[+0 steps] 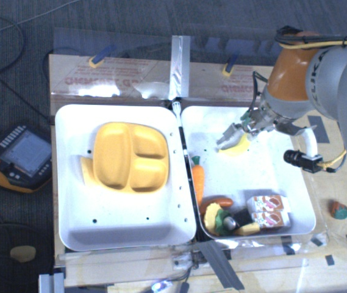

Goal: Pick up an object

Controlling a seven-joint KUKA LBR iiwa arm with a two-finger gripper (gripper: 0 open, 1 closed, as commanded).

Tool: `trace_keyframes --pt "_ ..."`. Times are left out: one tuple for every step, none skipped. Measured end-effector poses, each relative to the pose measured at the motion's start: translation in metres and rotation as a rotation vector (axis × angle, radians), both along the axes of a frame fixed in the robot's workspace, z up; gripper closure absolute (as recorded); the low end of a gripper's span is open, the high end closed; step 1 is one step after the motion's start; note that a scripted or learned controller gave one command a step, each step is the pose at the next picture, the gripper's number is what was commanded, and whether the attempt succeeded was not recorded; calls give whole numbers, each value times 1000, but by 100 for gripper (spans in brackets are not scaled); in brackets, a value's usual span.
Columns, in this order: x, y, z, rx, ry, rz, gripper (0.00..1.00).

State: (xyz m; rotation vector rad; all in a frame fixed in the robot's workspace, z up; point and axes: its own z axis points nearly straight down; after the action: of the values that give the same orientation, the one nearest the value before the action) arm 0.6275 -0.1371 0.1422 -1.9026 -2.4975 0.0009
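While our two-finger gripper (pixel 231 138) hovers, we cannot tell its jaw state; the flat pale-yellow piece (pixel 236 147) lies directly beneath it (touching, seemingly), right of the orange plastic carrot (pixel 197 178).

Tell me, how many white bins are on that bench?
2. The left bin holds a yellow divided tray; the right bin, beside it, holds a carrot and other toy foods under the hand.

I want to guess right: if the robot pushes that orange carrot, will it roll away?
The carrot looks round and tapered, so it would probably roll in a curve. It lies against the bin wall, which likely stops it. Looks stiff, probably plastic.
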Motion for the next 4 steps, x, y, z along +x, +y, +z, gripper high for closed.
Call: trace_keyframes --pt "-3 0 94 0 -5 53 0" --pt "-3 -49 76 -3 -2 84 0" --pt "9 -20 -51 -4 -5 56 0" --pt "10 -19 -41 0 -7 56 100"
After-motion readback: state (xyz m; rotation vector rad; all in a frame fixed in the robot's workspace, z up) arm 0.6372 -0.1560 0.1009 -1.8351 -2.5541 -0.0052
